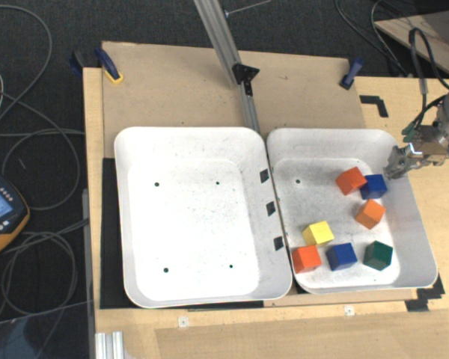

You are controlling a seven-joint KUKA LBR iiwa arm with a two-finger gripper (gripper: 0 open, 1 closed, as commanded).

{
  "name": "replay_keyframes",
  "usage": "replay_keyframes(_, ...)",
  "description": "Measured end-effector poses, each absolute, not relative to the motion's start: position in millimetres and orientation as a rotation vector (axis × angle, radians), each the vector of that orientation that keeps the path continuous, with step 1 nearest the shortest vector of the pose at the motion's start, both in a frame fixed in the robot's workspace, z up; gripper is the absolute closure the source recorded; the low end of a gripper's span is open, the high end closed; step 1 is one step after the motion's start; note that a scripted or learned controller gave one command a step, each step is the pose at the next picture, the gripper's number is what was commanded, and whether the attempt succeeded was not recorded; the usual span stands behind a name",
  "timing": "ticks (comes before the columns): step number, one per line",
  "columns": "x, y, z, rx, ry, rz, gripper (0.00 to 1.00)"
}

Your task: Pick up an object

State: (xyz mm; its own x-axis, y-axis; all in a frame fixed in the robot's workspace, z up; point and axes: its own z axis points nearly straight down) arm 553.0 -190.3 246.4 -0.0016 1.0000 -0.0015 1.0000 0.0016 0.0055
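Blue cube (373, 186) lies just left of the gripper (399, 164), inside the right bin (426, 254); nothing grasped. Gripper state cannot be determined. Approach and grasp are not yet done.

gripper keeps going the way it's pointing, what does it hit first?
Probably the blue cube: the gripper angles down-left from the right bin's far right edge, and that cube lies nearest. Depth is unclear; it may meet the bin floor first.

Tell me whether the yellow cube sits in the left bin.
No, the yellow cube lies in the right bin, among the other cubes.
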Motion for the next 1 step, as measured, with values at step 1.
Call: replay_keyframes(1,551.9,-146.2,242.2,2.217,2.228,0.002,1.0)
